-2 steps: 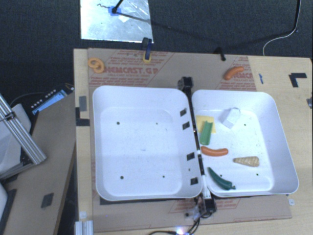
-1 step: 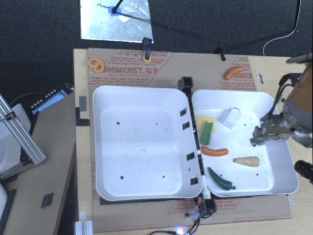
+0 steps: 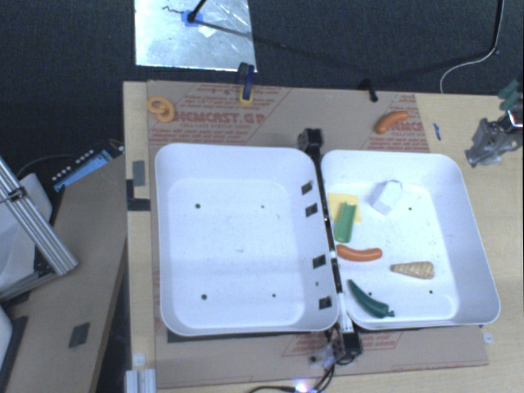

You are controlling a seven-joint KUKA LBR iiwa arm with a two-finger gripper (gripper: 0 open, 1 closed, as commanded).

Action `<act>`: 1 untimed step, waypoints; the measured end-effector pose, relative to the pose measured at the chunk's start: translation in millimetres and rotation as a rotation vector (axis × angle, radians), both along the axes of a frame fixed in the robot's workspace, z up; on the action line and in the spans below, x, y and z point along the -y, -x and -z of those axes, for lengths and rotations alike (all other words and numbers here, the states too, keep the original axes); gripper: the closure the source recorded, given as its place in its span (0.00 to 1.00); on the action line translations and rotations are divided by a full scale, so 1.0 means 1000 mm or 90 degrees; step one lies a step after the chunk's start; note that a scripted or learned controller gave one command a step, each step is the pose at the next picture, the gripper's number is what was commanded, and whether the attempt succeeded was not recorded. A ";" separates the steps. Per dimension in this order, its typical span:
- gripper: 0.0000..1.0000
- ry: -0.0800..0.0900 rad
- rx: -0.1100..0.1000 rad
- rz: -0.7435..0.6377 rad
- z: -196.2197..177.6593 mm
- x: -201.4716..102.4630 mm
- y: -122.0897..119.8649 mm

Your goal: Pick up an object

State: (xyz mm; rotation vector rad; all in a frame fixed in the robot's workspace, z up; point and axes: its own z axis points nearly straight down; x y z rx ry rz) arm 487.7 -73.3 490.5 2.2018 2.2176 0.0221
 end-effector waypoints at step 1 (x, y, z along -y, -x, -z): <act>1.00 -0.002 -0.008 -0.003 -0.048 -0.070 0.001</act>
